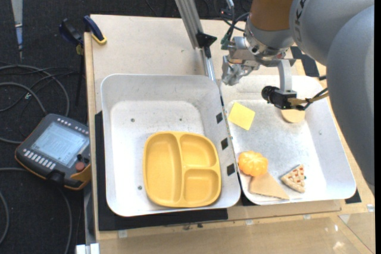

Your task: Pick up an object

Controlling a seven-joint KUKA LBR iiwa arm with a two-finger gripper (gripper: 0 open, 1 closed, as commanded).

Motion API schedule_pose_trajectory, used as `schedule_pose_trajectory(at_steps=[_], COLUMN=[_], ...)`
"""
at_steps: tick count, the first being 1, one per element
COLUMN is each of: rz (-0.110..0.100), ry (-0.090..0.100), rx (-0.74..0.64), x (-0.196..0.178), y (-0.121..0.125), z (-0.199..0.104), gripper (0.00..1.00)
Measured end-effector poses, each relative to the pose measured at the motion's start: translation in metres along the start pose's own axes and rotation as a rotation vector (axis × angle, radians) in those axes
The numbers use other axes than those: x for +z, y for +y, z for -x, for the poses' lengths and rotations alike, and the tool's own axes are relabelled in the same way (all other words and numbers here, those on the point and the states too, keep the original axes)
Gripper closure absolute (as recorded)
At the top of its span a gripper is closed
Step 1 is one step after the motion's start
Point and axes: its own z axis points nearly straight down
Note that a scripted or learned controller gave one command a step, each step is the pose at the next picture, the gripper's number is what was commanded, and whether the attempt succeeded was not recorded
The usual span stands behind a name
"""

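Gripper (233,74) hangs over the far edge of the right bin (324,146), close to the seam where the two bins meet; whether its fingers are spread or pressed together cannot be told from this slant. Nothing can be seen between them. No readable writing shows on any item — the teach pendant (55,150) lying on the dark floor at the left has a lit screen, but its text is too small to make out.

Both white bins sit on a pale bench (143,47), with cables trailing over the dark floor around it. A yellow divided tray (181,169) with three compartments lies in the left bin (119,128).

In the right bin, a yellow cheese slice (242,115) lies just below the gripper, nearest to it. Further toward the near edge sit an orange fruit (253,163), a tan bread slice (267,187) touching it, and a pizza slice (294,178) just beside the bread — all well apart from the gripper.
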Motion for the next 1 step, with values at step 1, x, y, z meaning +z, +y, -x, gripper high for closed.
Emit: schedule_pose_trajectory(at_steps=[1], rz=[0.001], ry=[0.001], rx=[-0.001], x=[-0.0012], y=[-0.0051], z=[-0.0651], gripper=[1.0])
